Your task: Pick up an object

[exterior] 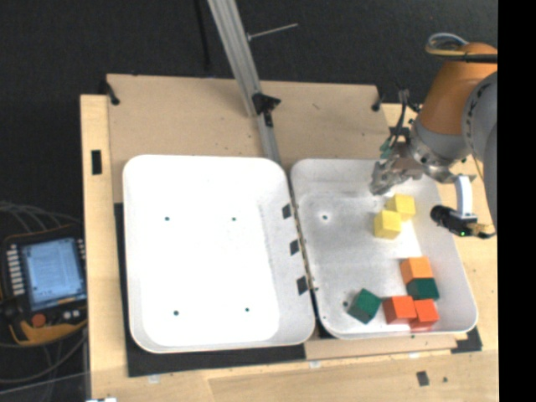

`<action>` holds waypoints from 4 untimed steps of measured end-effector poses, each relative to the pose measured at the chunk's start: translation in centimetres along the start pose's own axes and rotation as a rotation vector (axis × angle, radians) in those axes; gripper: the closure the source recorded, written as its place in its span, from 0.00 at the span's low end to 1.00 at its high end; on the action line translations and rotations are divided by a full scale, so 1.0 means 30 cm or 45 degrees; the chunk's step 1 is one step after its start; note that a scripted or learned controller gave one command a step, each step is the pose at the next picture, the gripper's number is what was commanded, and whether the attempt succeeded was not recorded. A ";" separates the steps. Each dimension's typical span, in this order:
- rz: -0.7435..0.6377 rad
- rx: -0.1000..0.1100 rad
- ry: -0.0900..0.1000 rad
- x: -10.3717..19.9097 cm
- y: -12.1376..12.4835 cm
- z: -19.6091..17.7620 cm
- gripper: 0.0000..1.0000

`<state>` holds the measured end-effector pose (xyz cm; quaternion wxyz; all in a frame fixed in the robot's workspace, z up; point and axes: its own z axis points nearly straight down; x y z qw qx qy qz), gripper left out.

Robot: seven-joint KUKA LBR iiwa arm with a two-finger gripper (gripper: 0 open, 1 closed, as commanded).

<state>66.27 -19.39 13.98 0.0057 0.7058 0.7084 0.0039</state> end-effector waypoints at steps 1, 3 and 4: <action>0.008 0.008 0.000 -0.021 -0.016 -0.205 1.00; -0.002 0.016 0.004 0.123 -0.023 -0.278 1.00; -0.004 0.017 0.005 0.324 -0.044 -0.285 1.00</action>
